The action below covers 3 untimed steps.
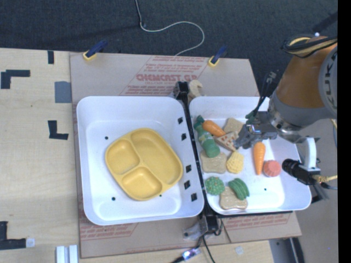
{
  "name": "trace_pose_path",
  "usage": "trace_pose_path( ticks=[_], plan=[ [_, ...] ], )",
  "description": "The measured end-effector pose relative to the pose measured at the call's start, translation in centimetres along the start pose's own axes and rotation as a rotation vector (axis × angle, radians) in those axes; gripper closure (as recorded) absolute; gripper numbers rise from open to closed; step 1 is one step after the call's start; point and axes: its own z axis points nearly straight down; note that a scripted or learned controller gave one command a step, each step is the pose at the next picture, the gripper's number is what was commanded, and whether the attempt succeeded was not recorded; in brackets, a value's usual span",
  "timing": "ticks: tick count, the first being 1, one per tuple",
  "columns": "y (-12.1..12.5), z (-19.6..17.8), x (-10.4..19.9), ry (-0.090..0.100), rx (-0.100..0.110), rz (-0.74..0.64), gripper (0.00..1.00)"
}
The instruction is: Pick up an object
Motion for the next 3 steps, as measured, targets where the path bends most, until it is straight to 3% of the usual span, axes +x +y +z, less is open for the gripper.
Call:
trace_pose_path(
  ticks=[3],
  plan=[
    [3.1,2.2,15.8,0.000,0.002,0.000,1.00]
  ],
)
